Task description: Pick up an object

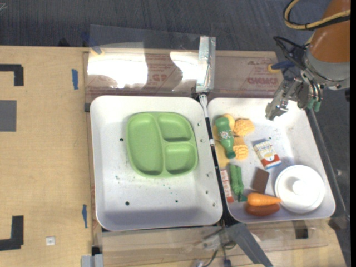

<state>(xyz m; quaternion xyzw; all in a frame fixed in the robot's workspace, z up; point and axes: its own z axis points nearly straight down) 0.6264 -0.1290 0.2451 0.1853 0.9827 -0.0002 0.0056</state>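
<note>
Grey end effector (276,111) – whether its fingers are apart I cannot tell – hangs over the right bin's (320,149) far corner, apart from the objects, so descending here risks closing on nothing – the carton (267,152) lies nearer.

Arm (332,43) upper right, tool (276,111) angled down-left
</note>
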